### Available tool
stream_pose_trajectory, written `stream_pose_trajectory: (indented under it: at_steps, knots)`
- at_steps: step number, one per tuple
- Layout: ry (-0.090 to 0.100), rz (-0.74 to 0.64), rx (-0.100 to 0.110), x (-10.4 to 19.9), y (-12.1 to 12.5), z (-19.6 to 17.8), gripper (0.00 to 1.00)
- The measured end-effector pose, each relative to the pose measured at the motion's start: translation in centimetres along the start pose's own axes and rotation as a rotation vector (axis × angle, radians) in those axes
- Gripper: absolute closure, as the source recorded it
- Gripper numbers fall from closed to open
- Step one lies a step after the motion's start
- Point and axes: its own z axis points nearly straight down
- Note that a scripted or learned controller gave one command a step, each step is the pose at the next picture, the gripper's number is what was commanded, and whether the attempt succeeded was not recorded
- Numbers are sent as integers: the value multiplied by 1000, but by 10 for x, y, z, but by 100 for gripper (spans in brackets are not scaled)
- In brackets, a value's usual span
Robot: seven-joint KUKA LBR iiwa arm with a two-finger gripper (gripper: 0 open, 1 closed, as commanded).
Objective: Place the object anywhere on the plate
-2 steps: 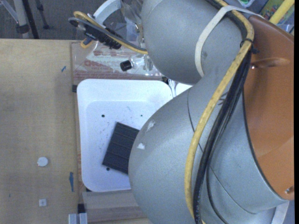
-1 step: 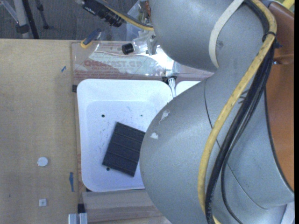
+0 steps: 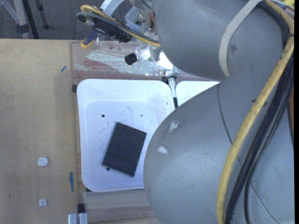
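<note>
Black ribbed slab lies flat on the floor of the left white bin, a little toward the near side. It is a dark rectangle with shallow grooves running across its width. It sits at a slant, its long sides leaning from lower left to upper right. Bare white floor shows on its left and far sides, so it is clear of those walls. Its right corner comes close to the edge of the robot arm, which covers that side of the bin.

The grey arm is very close to the camera. Its two rounded links take up most of the right half of the view and hide nearly all of the right bin, leaving a small white corner.

A thin dark rod stands at the gap between the two bins, just above the lower link.

Past the far rim of the bins, at the top of the view, the gripper sits over a brown board that has a shiny surface. It is well apart from the slab. This area is cluttered and partly hidden by the upper link, so I cannot tell whether the gripper is released or clenched.

A tan wooden bench fills the left side. On it, near the lower left, rest a small white disc and a tiny grey square.
</note>
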Motion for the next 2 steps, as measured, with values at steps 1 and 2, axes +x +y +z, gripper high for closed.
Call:
stream_pose_trajectory:
  at_steps: [1, 2]
  knots:
    - [3, 137, 1, -28, -10, 1, 100]
    - [6, 187, 0, 25, 11, 0, 100]
